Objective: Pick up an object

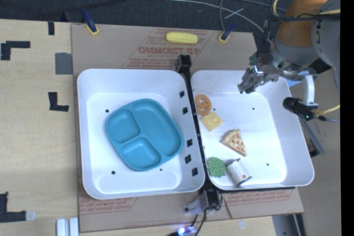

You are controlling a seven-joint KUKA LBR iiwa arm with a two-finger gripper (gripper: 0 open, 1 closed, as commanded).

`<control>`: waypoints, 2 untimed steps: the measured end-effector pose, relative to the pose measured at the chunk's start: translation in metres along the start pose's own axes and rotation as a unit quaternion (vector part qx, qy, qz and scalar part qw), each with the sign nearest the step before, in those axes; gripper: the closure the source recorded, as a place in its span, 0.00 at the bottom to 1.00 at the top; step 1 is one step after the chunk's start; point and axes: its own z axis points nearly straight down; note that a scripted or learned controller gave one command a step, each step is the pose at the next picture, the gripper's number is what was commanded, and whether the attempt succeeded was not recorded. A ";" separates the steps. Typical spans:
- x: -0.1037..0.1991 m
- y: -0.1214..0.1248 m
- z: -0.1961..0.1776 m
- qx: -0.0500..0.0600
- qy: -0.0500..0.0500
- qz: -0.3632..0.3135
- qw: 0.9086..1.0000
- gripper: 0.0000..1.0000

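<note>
Nearest the camera, at the front edge of the right bin (296,174), a small white can (239,172) lies on its side, its long axis running from front-right to back-left, with its back end just beside a green leafy piece (215,166). Behind them a pizza slice (234,142) lies flat; its point aims at the front right and its crust edge faces the divider between the bins. Further back, close to that divider, sits a yellow cheese block (212,121), and touching its back corner is an orange pretzel (203,103). All five things lie in the left half of this bin.

A blue plate (144,134) with three compartments lies in the left bin (91,119), its long axis running from back-left to front-right; nothing rests in its compartments.

Over the back right part of the right bin hangs the gripper (247,84), well apart from every object; whether its fingers are spread or closed cannot be told, and nothing can be seen between them.

Behind the bins, a yellow banana (181,37) lies crosswise on the cardboard sheet (110,47). Red print on the cardboard is partly readable as "CHEMCAST", seen upside down; the remainder is too blurred to read.
</note>
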 end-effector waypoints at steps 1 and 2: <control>0.050 0.001 0.007 0.000 0.000 0.000 1.000 1.00; 0.104 -0.005 0.013 0.001 0.000 -0.001 1.000 1.00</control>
